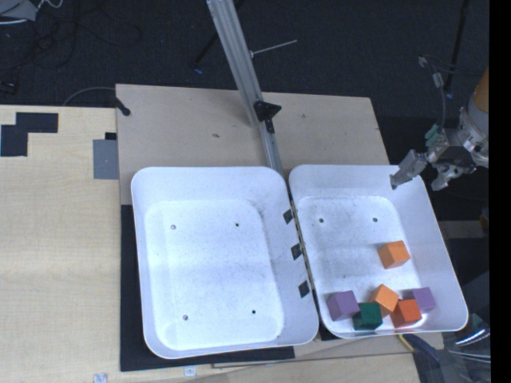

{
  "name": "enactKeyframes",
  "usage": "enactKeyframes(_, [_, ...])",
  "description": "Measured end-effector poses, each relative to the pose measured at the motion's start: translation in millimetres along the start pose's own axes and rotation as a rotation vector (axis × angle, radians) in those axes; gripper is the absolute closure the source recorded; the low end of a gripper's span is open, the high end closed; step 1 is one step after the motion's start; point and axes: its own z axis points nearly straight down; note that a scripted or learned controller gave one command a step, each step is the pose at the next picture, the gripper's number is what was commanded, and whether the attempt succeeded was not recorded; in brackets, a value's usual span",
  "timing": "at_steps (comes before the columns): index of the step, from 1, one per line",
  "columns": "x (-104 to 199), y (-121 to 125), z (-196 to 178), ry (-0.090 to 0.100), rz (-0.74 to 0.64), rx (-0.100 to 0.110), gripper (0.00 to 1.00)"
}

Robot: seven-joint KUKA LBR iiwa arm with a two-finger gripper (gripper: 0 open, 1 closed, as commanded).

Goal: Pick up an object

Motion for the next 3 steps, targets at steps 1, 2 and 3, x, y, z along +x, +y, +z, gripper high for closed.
enactKeyframes(1, [-23.1, -41.9, 158.3, 0.003, 0.006, 0.008, 0.0])
enactKeyframes(2, [-8.3, -39.0, 197.4, -0.001, 0.004, -0.003, 0.0])
enactKeyframes(3, [9.7, -43.9, 163.2, 0.0, 0.002, -0.004, 0.0])
